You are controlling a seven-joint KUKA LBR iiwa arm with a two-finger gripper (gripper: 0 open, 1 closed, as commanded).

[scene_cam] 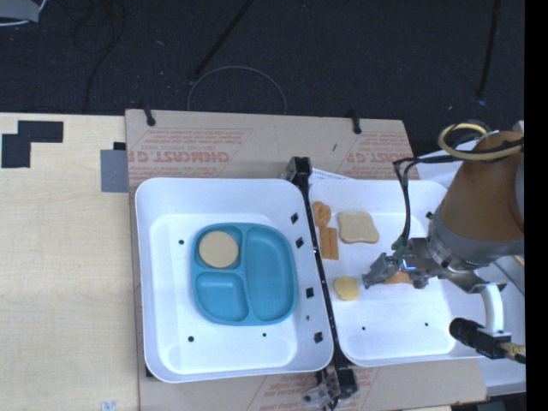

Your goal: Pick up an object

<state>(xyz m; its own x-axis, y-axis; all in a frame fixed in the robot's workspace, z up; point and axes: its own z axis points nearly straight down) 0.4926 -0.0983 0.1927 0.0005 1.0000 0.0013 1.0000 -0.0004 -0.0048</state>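
Camera view looks down on two shallow white bins set side by side on a cardboard-covered surface. The left bin holds a blue divided tray, and a round tan disc, like a cookie or cracker, lies in the tray's upper left compartment. The right bin, at the centre right of the frame, holds several food-like pieces. A pale toast-shaped slice lies flat near the bin's upper middle. Just left of it, along the divider between the bins, sit a small orange-brown curled piece and a flat orange strip below it. A small rounded yellow lump rests lower down, near the bin's middle left.

The arm comes in from the right edge, its bulky grey and brown wrist over the right bin. The gripper hangs low over the bin floor, just right of the yellow lump and apart from it. Something orange shows beside its dark fingers, but I cannot tell whether they are open or closed, or whether they hold anything.
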